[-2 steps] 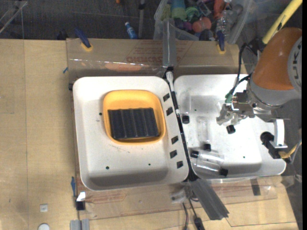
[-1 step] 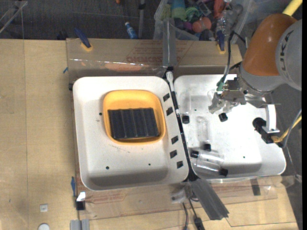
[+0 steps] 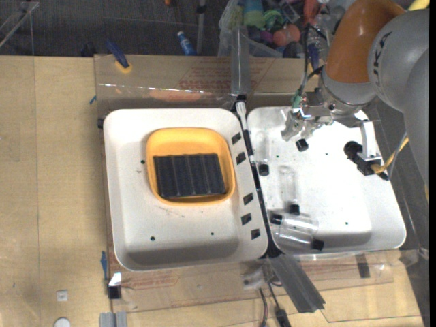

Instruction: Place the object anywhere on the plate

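Dark and ribbed, a flat slab (image 3: 189, 174) is seen lying square on the yellow plate (image 3: 187, 139), which is set in the left white bin (image 3: 136, 223). A clear plastic piece (image 3: 296, 225) with dark ends is found in the right bin (image 3: 354, 210), near its lower left corner. The gripper (image 3: 300, 131) is held over the upper part of that right bin, well apart from the slab and the plate, with the row of black clips on the bins' shared edge between them. Whether it is spread or pressed together cannot be told. Both bins are borne by a pale wooden bench (image 3: 48, 148). Beyond it a dark floor and a clear tub of coloured toys (image 3: 279, 12) are shown.
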Tool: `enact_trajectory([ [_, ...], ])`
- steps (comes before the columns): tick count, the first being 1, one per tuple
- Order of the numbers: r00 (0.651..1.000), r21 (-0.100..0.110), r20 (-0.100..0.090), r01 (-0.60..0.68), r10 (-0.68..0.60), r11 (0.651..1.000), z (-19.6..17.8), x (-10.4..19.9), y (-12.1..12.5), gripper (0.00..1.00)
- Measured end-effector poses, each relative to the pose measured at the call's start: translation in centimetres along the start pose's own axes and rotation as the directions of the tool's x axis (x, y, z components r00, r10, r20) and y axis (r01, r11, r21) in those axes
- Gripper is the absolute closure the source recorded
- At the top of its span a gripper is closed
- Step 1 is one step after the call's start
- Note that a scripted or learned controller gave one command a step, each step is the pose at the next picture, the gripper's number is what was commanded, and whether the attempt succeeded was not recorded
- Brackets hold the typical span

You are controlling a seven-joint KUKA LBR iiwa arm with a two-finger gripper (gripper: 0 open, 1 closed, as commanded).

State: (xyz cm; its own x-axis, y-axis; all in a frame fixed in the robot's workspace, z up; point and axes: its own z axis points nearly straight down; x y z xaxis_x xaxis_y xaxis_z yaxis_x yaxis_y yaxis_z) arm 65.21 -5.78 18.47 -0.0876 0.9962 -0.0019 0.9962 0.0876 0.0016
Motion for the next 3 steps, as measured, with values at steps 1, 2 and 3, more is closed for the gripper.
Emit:
enact_trajectory([
  [1,0.991,-0.002,0.0,0.132,-0.132,0.991,-1.4,2.8,1.8,1.0],
  [2,0.97,-0.003,0.0,0.244,-0.244,0.97,-3.8,6.2,2.1,1.0],
  [3,0.936,0.002,-0.004,0.352,-0.352,0.936,0.0,7.2,2.1,1.0],
])
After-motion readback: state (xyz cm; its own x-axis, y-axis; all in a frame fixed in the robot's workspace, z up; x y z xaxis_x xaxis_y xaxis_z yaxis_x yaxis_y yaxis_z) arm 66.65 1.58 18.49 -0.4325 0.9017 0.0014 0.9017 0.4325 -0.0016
